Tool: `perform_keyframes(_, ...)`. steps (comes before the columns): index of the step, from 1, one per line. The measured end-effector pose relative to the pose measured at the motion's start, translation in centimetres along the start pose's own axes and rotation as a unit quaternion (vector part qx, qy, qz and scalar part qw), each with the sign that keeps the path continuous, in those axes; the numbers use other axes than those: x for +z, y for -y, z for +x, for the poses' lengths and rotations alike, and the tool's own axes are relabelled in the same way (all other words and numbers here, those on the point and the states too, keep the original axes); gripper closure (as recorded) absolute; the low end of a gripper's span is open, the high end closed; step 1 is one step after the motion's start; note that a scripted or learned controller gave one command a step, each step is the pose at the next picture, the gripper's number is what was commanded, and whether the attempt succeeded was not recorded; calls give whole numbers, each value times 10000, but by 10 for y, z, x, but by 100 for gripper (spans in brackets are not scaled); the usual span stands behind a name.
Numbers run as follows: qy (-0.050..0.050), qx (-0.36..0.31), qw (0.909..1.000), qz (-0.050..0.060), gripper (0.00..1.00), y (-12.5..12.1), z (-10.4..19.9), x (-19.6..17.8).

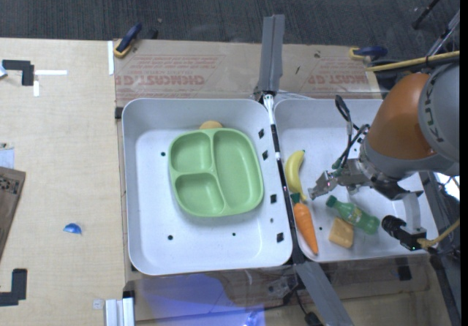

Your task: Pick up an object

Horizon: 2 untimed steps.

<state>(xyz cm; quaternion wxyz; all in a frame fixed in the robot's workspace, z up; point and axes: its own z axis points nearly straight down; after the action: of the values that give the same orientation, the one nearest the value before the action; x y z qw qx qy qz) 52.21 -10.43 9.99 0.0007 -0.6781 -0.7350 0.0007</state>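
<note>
Just now the claw point(327, 184) hangs with fingers spread, gripping nothing; banana point(294, 169) to its left, green bottle point(354, 215) below-right.

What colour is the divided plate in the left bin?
Light green; the divided plate shows clearly in the camera view, lying in the left bin.

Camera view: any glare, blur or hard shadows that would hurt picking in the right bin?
Camera view: even, soft light, and the banana, carrot and green bottle are sharp. A bluish glow sits at the bottom edge below the left bin. The gripper is small and cluttered, hard to read.
</note>
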Motion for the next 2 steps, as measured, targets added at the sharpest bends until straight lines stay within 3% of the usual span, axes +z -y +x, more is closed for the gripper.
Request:
perform_keyframes(1, -3, 216, 9998, 7, 0, 43, 2, 9)
perform_keyframes(2, -4, 234, 9997, 8, 100, 43, 2, 1)
